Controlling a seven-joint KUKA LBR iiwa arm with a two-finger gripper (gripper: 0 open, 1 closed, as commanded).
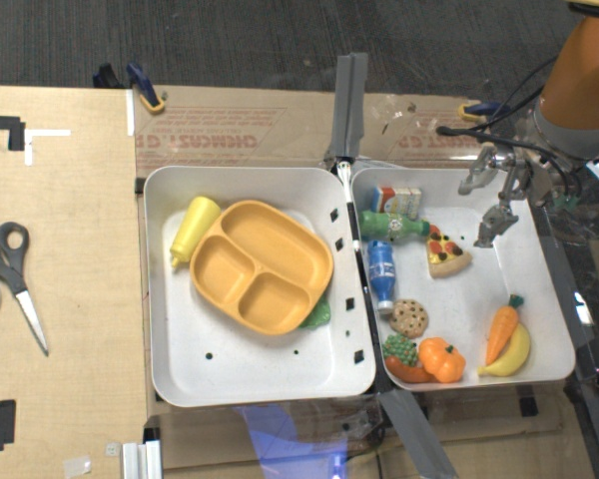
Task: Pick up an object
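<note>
Objects for picking lie scattered in the right shallow white bin [554, 297]. A toy pizza slice [446, 251] with red topping sits near the bin's middle. A blue plastic bottle [380, 273] lies lengthwise along the left wall, below a green toy bottle [393, 227] and a small printed carton [400, 202] at the rear left corner. A round chocolate-chip cookie [409, 317] lies just beside the blue bottle's lower end. At the front edge are green and red toy vegetables [403, 357], an orange toy pumpkin [442, 359], an orange toy carrot with green top [502, 330] and a yellow toy banana [512, 354]; carrot and banana touch.

The grey two-finger gripper [488, 211] hangs over the rear right part of this bin, just right of the pizza slice. Its jaws stand apart, released, with nothing between them.

The left shallow white bin [170, 367] holds an orange three-compartment plastic tray [262, 265], tilted, with a yellow plastic squeeze bottle [193, 230] touching its upper left rim and a green item [319, 313] partly hidden under its lower right corner.

On the wooden counter [60, 267] to the far left lie grey-handled scissors [16, 277].
</note>
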